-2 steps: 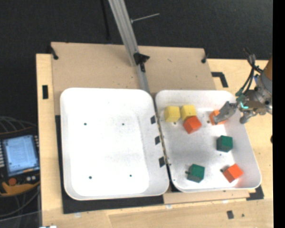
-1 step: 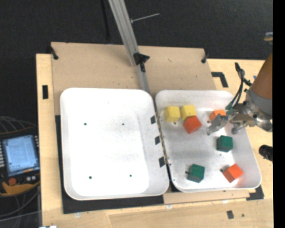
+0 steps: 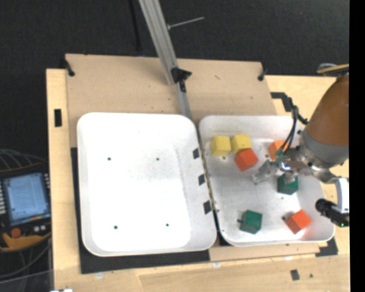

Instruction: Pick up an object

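Reaching in from the right, the gripper [image 3: 284,172] hangs low over the right bin [image 3: 231,239], just above a green block [image 3: 287,185]; whether its fingers are spread or pressed together cannot be told. An orange block [image 3: 246,159] lies near.

Evenly and brightly lit from above. Mild glare across the white bins [image 3: 140,181]. Short, soft shadows beside the blocks [image 3: 246,159]. Slightly soft, grainy focus throughout.

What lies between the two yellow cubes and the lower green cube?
Camera view: an orange cube below the yellow cubes, then bare bin floor down to the green cube.
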Controlling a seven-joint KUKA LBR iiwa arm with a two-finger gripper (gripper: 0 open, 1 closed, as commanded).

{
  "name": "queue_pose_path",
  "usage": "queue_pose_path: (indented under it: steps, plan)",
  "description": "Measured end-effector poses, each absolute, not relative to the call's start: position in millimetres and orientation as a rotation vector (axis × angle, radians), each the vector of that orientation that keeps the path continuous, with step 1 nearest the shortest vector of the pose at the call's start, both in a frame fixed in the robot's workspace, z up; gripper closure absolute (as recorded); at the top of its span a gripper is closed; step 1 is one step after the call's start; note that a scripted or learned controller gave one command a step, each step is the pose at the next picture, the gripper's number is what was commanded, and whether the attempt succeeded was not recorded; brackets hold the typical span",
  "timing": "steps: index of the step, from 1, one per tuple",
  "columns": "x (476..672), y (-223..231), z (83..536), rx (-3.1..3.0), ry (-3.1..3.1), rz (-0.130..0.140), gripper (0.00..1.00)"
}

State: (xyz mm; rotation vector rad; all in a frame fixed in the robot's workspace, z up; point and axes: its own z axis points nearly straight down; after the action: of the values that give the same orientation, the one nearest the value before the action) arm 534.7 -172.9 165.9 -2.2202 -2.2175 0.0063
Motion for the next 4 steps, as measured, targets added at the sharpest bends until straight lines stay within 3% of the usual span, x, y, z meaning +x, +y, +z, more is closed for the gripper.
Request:
queue_pose_path:
  steps: [1,2,4]
  plan:
    - [531.0,-172.2,123.2,-2.221,-2.218,0.005,0.0]
    - [533.6,-172.9,136.8,-2.232,-2.217,-0.005,1.0]
    - [535.7,-174.0,224.1,-2.223,-2.229,-0.005,1.0]
